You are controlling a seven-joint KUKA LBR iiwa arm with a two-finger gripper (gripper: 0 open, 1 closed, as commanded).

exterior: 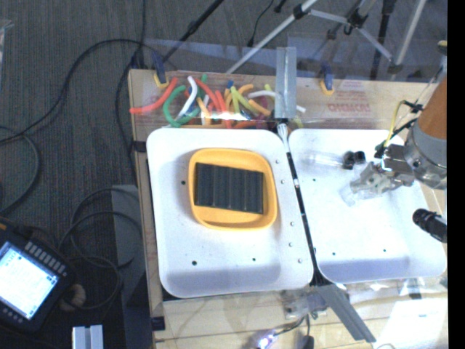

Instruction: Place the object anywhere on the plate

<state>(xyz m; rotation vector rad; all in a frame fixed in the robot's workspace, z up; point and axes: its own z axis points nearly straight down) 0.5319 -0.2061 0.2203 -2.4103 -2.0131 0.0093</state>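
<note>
While gripper (363, 184) hovers, coloured tubes (211, 102) perhaps behind bins.

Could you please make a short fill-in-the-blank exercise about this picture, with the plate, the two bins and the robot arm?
1. The yellow plate lies in the ___ white bin.
2. The dark rectangular object lies on the ___.
3. The gripper hangs over the ___ white bin.
4. Behind the bins lies a bundle of coloured ___.

Missing words: left; plate; right; cables
</note>
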